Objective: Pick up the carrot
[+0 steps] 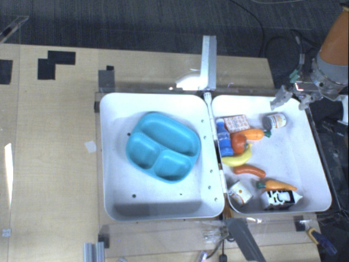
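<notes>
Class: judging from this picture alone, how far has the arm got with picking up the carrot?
Nothing looks done: the orange carrot with a green top lies in the right white bin, beside a black-and-white carton. In hand: the gripper hovers over the bin's far right corner. Left: reaching the carrot, grasping, lifting.

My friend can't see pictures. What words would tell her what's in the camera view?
A robot arm's pincer hovers above the top right corner of the right bin, which holds a carrot, a banana and other small food items. The left bin holds a blue divided plate.
</notes>
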Robot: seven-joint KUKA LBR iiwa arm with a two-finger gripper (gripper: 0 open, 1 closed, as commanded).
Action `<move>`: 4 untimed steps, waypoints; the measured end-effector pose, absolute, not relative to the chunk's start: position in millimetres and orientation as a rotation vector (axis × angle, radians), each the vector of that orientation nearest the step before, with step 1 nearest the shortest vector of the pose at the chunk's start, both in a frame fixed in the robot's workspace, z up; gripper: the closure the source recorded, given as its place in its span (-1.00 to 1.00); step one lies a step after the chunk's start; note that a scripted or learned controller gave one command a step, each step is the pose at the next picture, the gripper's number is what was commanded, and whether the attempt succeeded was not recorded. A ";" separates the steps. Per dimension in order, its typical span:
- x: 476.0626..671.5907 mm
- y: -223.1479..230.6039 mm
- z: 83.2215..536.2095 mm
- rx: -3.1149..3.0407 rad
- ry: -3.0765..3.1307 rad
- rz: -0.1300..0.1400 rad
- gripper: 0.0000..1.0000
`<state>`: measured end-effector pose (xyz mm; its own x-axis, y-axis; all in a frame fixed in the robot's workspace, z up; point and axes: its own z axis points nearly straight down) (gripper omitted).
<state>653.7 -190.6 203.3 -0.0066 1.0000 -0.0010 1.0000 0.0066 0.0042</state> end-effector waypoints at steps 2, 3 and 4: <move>634.3 -134.3 93.3 2.231 2.217 0.003 -1.00; 638.4 -132.3 105.4 2.217 2.211 0.019 1.00; 670.5 -78.7 209.1 2.206 2.227 0.008 1.00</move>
